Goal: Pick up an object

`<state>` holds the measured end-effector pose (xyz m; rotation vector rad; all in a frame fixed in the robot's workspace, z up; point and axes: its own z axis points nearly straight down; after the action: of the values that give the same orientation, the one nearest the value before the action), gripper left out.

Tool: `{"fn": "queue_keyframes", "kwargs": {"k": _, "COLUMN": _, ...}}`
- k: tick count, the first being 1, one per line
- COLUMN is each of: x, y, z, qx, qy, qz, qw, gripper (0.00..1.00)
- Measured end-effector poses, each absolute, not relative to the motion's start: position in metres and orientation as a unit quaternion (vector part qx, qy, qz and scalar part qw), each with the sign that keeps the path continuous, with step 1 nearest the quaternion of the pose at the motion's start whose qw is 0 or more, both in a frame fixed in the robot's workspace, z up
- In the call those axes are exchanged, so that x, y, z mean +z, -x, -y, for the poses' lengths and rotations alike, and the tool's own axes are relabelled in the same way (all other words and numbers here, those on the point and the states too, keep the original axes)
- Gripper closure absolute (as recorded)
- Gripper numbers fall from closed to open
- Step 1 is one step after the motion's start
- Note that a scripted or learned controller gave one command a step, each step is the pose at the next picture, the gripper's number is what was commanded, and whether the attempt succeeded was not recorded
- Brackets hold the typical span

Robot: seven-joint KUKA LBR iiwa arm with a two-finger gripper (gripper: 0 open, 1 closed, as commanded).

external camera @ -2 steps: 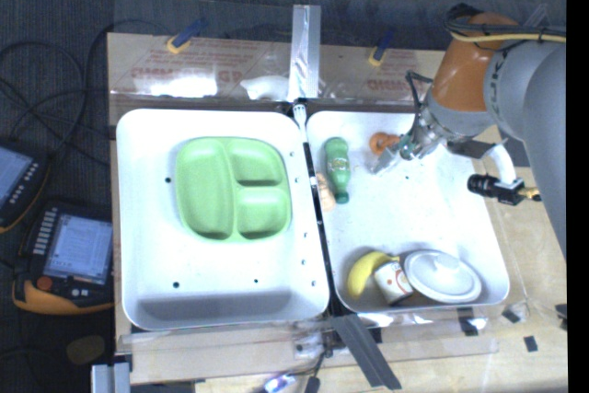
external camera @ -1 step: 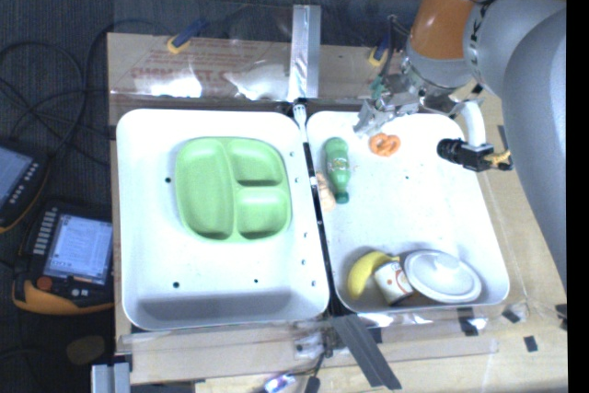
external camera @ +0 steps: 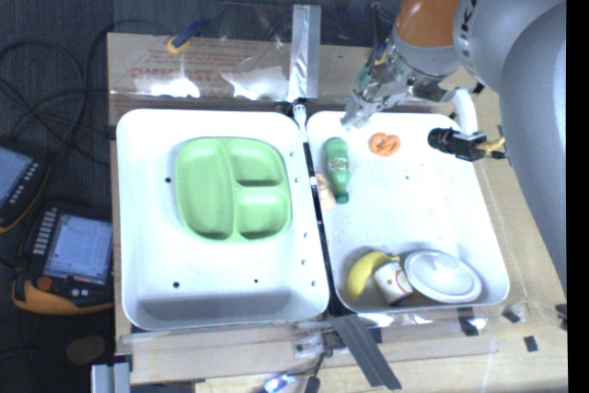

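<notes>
My gripper (external camera: 358,113) hangs above the back left corner of the right bin (external camera: 460,198), holding nothing that I can see. Just below it lies a green bottle (external camera: 337,167) along the bin's left wall. An orange pretzel-shaped piece (external camera: 385,144) rests to the right of the gripper near the back wall. At the bin's front sit a yellow banana (external camera: 364,272), a small red-and-white cup (external camera: 394,281) and a white lidded bowl (external camera: 444,276), all close together.
The left bin (external camera: 147,271) holds a green divided plate (external camera: 233,188). A clear plastic sheet (external camera: 221,60) lies behind the bins. The arm's grey body (external camera: 525,60) looms over the right side.
</notes>
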<state>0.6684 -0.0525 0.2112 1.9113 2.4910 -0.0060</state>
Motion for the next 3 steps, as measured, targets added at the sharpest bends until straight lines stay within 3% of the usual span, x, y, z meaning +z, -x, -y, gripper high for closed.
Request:
{"fn": "queue_keyframes", "kwargs": {"k": 1, "x": 0.211, "y": -0.668, "z": 0.053, "qx": -0.0022, "qy": -0.609, "qz": -0.793, "qw": 0.001, "gripper": 0.00}}
{"fn": "queue_keyframes", "kwargs": {"k": 2, "x": 0.109, "y": -0.668, "z": 0.143, "qx": -0.0019, "qy": -0.607, "qz": -0.795, "qw": 0.000, "gripper": 0.00}}
{"fn": "queue_keyframes", "kwargs": {"k": 3, "x": 0.130, "y": -0.668, "z": 0.189, "qx": -0.0016, "qy": -0.580, "qz": -0.815, "qw": 0.001, "gripper": 0.00}}
